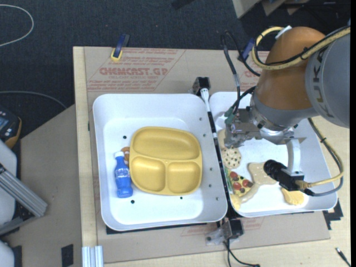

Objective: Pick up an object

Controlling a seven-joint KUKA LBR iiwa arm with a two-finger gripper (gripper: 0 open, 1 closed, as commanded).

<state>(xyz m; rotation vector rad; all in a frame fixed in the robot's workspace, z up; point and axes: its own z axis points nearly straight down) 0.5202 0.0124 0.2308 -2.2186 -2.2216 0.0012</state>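
The arm's gripper (232, 139) hangs low over the right bin (316, 203), just above the cookie (232, 158), likely lining up a grasp; its opening can't be judged. A pizza slice (241, 183) lies just below the cookie.

I am viewing the arm (311, 77): a grey housing bearing dark lettering, an orange band (286, 65) bulging smoothly above the wrist. Yellow and black cables (261, 52) are looping across the orange section. A grey metallic gripper (238, 131) assembly is showing below, with a black cylindrical module (278, 174) trailing another yellow cable.
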